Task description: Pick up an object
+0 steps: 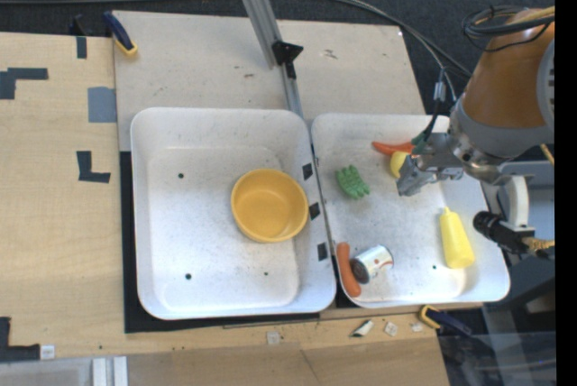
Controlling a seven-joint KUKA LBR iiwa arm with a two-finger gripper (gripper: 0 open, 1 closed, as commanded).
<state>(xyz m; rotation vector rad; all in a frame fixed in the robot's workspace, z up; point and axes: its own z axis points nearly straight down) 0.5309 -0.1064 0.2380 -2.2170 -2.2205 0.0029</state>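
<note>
My gripper (408, 183) hangs over the right bin (410, 285), near its upper middle. Just left of and above it lie a small yellow piece (398, 162) and an orange carrot-like piece (389, 146). A green ridged object (352, 182) lies further left in the same bin. A yellow corn-like object (455, 238) rests at the bin's right side. Near the front edge sit a silver-and-black cylinder (370, 262) and an orange stick (347, 270). A yellow bowl (268, 205) stands in the left bin (162, 195). Nothing shows between my fingers.
A slanted metal post (261, 10) rises behind the bins and meets the divider between them. A blue-and-yellow clamp (120, 33) lies at the bench's far left corner. A cable (379, 14) runs across the back toward the arm.
</note>
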